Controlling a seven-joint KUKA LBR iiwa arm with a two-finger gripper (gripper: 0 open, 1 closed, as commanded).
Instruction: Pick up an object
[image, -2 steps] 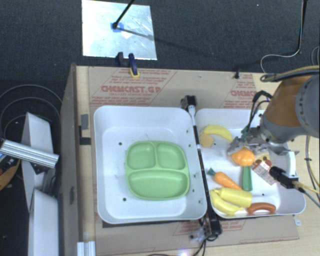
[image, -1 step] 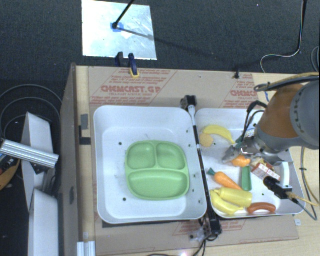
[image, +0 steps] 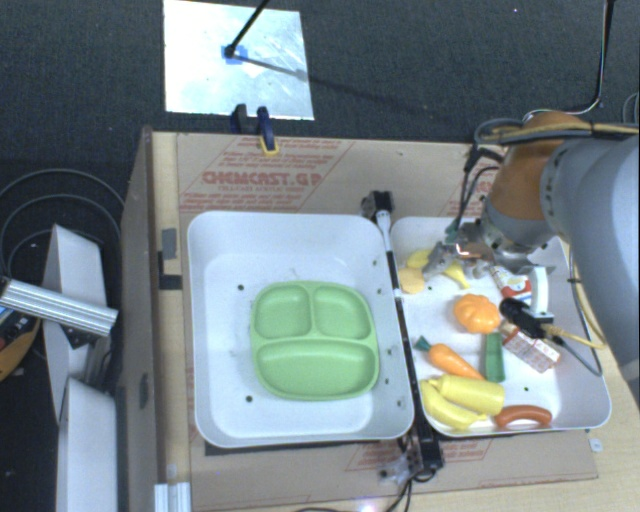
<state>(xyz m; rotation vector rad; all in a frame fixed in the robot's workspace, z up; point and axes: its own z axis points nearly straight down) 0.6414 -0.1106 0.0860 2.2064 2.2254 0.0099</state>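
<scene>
Figure: my arm (image: 590, 200) enters from the right of the frame and puts my gripper (image: 455, 255) low over the upper left part of the right bin (image: 600, 405). The left bin (image: 215, 300) bears a green divided plate (image: 315, 338).

Claw state. The tips sit among clutter and glare, and I cannot tell how far apart they stand or whether anything lies between them; I count nothing as held.

Candidate objects. A small yellow toy, possibly a banana (image: 458, 275), lies just beside the tips, and a pale yellow piece (image: 412, 272) rests against the bin's left wall. Lower in the frame lie an orange pepper-like toy (image: 477, 313), a carrot (image: 452, 360), a green stick (image: 494, 357), a yellow corn-like piece (image: 470, 393), a red sausage (image: 524, 416) and a small boxed item (image: 530, 350) (the label is too small to read).

Risks, as I judge them. The yellow toy is small and curved, so a closure off its centre could squeeze it sideways out of the tips. The bin wall and the black divider (image: 392, 300) are near; a descent too far towards the left of the frame could strike them. Neighbouring pieces crowd close, so I may pinch two or nudge one away.
</scene>
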